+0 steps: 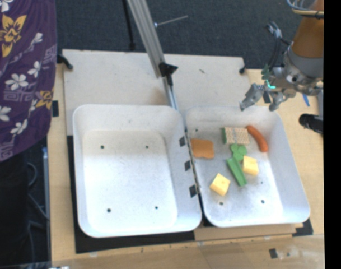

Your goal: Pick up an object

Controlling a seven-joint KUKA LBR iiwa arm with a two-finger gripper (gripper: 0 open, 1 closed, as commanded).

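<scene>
Nearest to the camera, the near part of the right shallow white plastic bin (282, 206) is bare, with open floor along its near rim and its right wall. A little farther lies a yellow foam cube (219, 184), close to the divider between the two bins. Just beyond it and to the right, a second yellow block (250, 165) touches a green plastic piece shaped like a long stem (236, 164). To the left of these, an orange flat slab like a toast (202, 148) rests near the divider, apart from the others. Farther again, a beige square cracker-like tile (237, 135) sits beside an orange sausage-shaped toy (258, 138), which lies tilted near the far right wall. All things crowd the middle and far half of this bin. The left shallow white bin (86, 150) offers wide open floor. At the far right, above the bin's far rim, the two-finger gripper (262, 98) hangs with its fingers spread apart, grasping nothing, well apart from the objects.
</scene>
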